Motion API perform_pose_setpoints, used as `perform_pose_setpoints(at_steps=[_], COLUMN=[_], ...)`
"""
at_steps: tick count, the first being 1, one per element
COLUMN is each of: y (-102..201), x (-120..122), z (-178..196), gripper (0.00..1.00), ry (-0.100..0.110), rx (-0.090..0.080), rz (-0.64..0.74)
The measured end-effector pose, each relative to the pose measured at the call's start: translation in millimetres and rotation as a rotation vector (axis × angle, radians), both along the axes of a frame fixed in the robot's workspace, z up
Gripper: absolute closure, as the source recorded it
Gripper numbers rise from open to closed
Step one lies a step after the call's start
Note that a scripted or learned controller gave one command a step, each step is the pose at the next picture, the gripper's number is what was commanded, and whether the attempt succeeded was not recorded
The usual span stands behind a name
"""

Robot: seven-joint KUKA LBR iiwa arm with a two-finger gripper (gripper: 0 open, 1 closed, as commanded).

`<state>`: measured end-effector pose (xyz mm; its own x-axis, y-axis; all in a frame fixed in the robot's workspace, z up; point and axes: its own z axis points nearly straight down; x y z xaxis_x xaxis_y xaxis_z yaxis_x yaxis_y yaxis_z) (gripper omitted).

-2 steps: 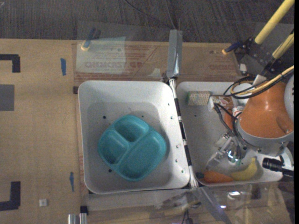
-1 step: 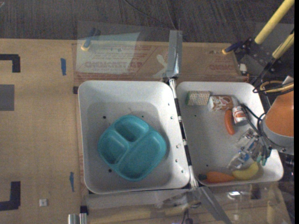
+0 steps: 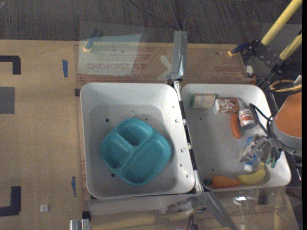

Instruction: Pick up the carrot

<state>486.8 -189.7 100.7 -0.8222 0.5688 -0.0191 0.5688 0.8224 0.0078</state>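
A cardboard-covered desk (image 3: 38,143) carries two white plastic bins; the left bin (image 3: 91,104) holds a teal sectioned tray (image 3: 135,151); the smooth tapered carrot (image 3: 225,181) lies at the right bin's (image 3: 211,143) near edge, beside a curved banana (image 3: 253,177); the gripper (image 3: 258,150) hovers just above, its state impossible to tell.

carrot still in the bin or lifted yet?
In the bin. The orange carrot lies flat on the floor of the right white bin, at its near edge beside the yellow banana; the gripper hovers apart from it.
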Motion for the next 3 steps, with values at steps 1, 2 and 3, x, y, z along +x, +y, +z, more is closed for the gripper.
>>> perform_pose_setpoints(at_steps=[1, 2, 3], y=[59.9, 59.3, 22.6], x=[-5.7, -4.4, 16.5], z=[108.1, 118.5, 79.3], gripper=[1.00, 1.00, 1.00], ry=[0.015, 0.008, 0.015], rx=[0.008, 0.007, 0.006], rz=[-0.394, -0.394, -0.298])
